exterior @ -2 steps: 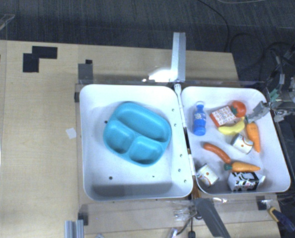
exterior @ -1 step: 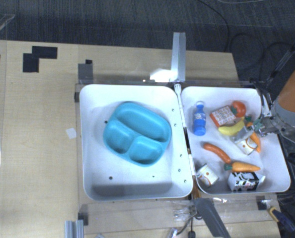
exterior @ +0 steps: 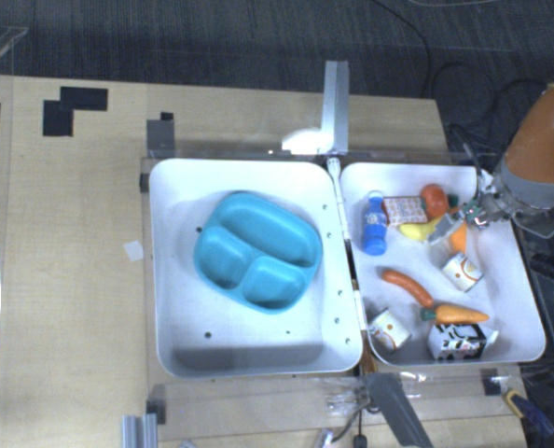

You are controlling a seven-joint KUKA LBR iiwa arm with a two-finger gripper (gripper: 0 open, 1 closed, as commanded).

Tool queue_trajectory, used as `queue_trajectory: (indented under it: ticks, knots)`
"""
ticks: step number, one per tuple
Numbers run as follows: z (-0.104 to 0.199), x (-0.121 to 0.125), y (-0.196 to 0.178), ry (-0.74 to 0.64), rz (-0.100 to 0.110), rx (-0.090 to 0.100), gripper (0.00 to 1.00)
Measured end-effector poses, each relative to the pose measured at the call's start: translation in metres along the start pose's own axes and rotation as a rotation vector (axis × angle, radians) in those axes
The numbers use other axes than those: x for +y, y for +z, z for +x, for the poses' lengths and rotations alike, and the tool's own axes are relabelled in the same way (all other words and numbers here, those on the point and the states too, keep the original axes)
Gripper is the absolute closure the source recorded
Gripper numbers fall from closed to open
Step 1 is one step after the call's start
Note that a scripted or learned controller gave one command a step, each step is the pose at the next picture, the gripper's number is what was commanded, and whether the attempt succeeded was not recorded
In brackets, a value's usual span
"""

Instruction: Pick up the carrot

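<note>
The carrot (exterior: 463, 315), orange with a green stub at its left end, lies on its side in the right bin (exterior: 531, 334), near the front right corner and just behind a black-and-white carton (exterior: 461, 343). My gripper (exterior: 461, 222) reaches in from the right and is low over the back of that bin. It is well behind the carrot, with a small orange piece (exterior: 459, 240) right under it. A white cup (exterior: 463, 271) stands between the gripper and the carrot.
The right bin also holds a blue bottle (exterior: 374, 224), a red-and-white box (exterior: 406, 211), a red tomato (exterior: 434, 198), a yellow banana (exterior: 416, 231), a reddish sausage (exterior: 407, 287) and a second white cup (exterior: 387, 329). A blue sectioned plate (exterior: 258, 250) lies in the left bin (exterior: 179, 343).
</note>
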State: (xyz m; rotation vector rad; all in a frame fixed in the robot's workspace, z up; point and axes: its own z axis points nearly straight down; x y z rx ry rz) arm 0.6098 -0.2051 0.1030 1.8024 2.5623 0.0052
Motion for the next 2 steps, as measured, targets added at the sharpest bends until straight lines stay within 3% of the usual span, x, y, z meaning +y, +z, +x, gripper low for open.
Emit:
queue_trajectory:
  ticks: [1,2]
  knots:
    - [0.0,0.003,-0.013,-0.001,-0.007,-0.005,1.0]
    - [0.028,0.047,-0.089,-0.09,0.0,0.001,1.0]
